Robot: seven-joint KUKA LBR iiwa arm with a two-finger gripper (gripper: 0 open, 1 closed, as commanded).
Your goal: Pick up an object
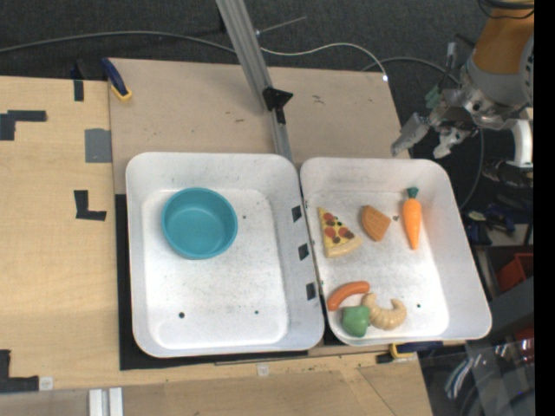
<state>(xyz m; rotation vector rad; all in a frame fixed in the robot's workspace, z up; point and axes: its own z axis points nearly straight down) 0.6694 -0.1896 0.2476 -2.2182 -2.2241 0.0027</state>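
Camera view | tool (427, 137) spread apart, holding nothing, above right bin's (434, 170) far rim | carrot (412, 219) lies just below

Right bin (460, 258): pizza slice (336, 231), bread piece (375, 223), carrot (412, 219), sausage (348, 294), green vegetable (355, 321), croissant (388, 312).

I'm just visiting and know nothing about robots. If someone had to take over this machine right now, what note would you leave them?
Gripper: fingers open, holding nothing, raised beyond the far right corner of the right bin.
Right bin holds: carrot, pizza slice, brown pastry, sausage, green vegetable, tan croissant.
Left bin holds a teal bowl.
Done: nothing picked up yet.
Left: lower onto one object, close on it, lift. The carrot lies nearest the gripper, so it is probably the easiest choice.
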